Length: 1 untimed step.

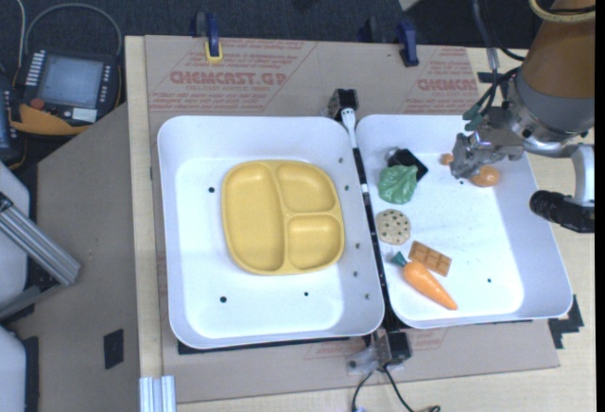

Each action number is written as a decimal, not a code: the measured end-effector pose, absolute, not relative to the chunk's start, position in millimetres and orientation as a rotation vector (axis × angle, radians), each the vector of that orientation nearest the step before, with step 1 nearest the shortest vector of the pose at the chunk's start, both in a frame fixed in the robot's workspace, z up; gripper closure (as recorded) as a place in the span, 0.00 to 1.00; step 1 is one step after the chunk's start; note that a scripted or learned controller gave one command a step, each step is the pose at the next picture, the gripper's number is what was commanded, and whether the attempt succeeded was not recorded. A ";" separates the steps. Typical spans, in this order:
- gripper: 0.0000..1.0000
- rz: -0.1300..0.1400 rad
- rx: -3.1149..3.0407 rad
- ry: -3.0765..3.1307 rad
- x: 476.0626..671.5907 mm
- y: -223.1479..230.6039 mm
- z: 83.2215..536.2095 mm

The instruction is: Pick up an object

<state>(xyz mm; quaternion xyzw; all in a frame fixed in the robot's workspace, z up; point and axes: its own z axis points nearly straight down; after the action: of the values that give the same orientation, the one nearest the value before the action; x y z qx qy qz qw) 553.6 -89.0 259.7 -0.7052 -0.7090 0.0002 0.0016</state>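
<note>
The gripper (470, 163), grip unreadable, hangs over one orange ball (485, 177); one lettuce (398, 183), cookie (392, 227), cracker (430, 259) and carrot (430, 284) lie beside.

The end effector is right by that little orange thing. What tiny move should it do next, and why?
Probably a small drop straight down. The end effector sits beside the small orange piece in the right bin, and nothing shows between its fingers.
</note>
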 end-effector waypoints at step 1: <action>1.00 0.001 -2.212 -2.225 567.2 -40.9 244.8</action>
<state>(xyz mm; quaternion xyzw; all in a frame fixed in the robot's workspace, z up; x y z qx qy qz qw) 567.2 -40.9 244.8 -0.7051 -0.7091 0.0004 0.0021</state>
